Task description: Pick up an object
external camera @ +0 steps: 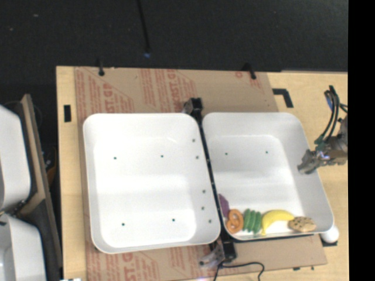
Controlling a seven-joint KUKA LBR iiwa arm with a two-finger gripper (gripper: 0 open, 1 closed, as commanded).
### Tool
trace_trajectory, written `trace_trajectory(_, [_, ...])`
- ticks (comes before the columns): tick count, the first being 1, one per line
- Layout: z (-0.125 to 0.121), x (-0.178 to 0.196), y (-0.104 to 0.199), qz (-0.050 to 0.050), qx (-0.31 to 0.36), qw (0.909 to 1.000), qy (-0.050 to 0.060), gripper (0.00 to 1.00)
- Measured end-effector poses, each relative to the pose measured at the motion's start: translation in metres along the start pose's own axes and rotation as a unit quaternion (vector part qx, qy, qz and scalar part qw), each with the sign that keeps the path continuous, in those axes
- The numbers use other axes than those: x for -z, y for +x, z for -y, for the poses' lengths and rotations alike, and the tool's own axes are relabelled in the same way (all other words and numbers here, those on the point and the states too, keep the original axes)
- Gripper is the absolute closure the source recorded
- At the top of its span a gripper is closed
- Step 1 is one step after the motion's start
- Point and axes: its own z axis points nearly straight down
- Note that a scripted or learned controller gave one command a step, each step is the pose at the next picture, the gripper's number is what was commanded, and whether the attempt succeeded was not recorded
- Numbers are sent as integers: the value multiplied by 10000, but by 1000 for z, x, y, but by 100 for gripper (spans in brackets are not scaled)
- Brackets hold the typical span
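Lying along right bin's near wall: pretzel [234,220], green piece [253,220], banana [276,218], cookie [301,223], row running left-right. Banana long axis left-right, tips curving up. Right bin [258,130] otherwise bare. Farther back, gripper [310,161] at bin's right rim; items lie nearer and leftward. Grip state: cannot tell.

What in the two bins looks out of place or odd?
Nothing is spilled or damaged. The objects, a pretzel, green piece, banana and cookie, all crowd the right bin's near edge.
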Motion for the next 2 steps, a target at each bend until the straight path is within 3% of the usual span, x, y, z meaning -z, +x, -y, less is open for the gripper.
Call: trace_trajectory(2, [-46, -2, 96, -10, 22, 10000, 15, 100])
